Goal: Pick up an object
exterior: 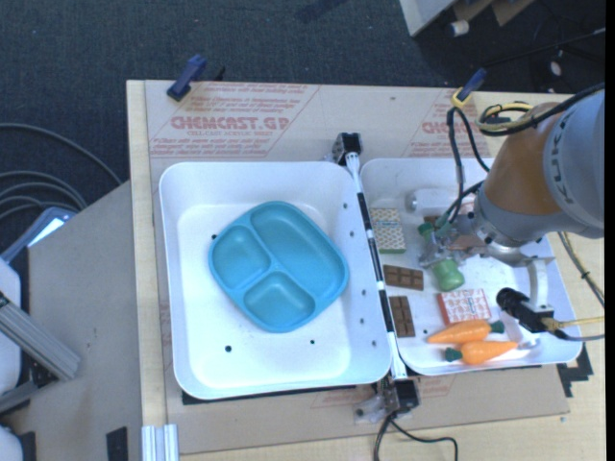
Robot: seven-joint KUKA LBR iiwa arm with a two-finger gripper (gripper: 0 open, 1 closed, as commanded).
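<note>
Green object (448, 275) – small, roundish, mid right bin (423, 353), beside brown bar (404, 278).

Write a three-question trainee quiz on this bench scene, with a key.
1. True or false: the blue divided plate lies in the left bin.
2. How many orange carrots lie in the right bin?
3. The gripper is nearest to: A) the green object B) the blue clamp C) the blue divided plate.

Key: 1 true; 2 two; 3 A.
</note>
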